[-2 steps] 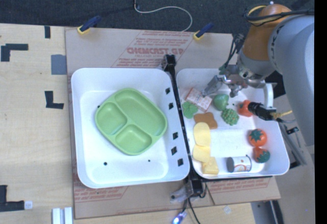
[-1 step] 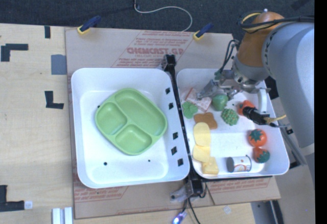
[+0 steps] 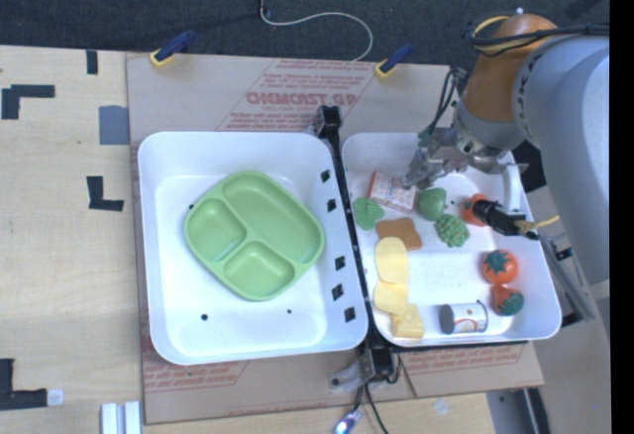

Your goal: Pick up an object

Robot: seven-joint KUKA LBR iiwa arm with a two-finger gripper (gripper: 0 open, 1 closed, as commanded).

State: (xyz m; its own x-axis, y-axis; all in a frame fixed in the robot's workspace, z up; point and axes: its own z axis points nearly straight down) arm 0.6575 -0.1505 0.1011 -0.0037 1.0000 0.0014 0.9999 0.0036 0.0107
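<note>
My gripper (image 3: 423, 170) hangs low over the far part of the right bin (image 3: 540, 323). It sits just above a green rounded toy (image 3: 432, 202) and right of a pink and white packet (image 3: 389, 191). I see nothing held in it. Around it lie a green broccoli piece (image 3: 453, 230), a small green round item (image 3: 368, 214), a brown bread slice (image 3: 398, 231) and an orange-red item (image 3: 480, 211).
Yellow food pieces (image 3: 392, 262) run down the right bin's left side, and near its front right are a tomato (image 3: 499, 266), a strawberry (image 3: 509, 300) and a small can (image 3: 464, 318). The left bin (image 3: 163, 323) holds a green divided plate (image 3: 255, 234).
</note>
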